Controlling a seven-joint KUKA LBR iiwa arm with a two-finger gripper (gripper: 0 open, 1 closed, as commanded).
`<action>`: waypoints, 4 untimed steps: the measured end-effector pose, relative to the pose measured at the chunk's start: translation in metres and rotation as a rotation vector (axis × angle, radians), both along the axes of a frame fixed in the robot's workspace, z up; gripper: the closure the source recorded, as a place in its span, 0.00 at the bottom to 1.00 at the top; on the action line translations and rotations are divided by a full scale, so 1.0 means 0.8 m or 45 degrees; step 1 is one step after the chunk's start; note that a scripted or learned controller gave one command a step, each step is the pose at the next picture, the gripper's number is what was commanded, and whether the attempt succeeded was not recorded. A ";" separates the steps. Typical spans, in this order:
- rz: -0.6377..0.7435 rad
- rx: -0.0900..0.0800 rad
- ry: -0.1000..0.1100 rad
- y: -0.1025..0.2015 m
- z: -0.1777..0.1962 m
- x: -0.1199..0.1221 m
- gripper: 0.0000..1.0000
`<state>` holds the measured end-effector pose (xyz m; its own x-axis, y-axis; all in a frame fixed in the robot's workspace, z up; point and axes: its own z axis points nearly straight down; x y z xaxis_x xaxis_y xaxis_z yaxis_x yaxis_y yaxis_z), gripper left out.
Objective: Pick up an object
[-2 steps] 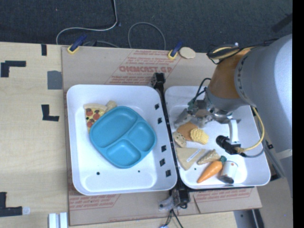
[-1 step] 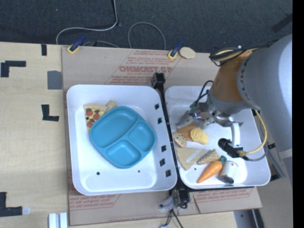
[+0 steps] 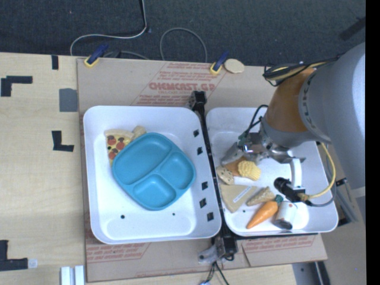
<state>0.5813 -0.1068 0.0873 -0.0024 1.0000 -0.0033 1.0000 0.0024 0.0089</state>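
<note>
Hovering low in the right bin (image 3: 314,221), gripper (image 3: 244,150) sits just above the yellow corn piece (image 3: 249,170); jaw state unclear. Carrot (image 3: 263,214) lies below-right of the corn, blue divided plate (image 3: 154,170) far left.

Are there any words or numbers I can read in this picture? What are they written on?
"CHEMCAST GP": red print on the brown board under the bins, above the left bin; the letters are blurry, so this reading is not sure.
Smaller red print on the board's bottom edge is too small to read.
Nothing else readable.
</note>
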 end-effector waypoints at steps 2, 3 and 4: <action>0.001 0.003 0.004 0.002 0.000 0.013 0.00; -0.002 -0.001 0.000 0.007 0.000 -0.012 0.00; -0.003 0.005 0.013 0.005 -0.001 0.003 0.00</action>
<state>0.5834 -0.1030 0.0864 0.0001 1.0000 0.0007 1.0000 -0.0001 -0.0012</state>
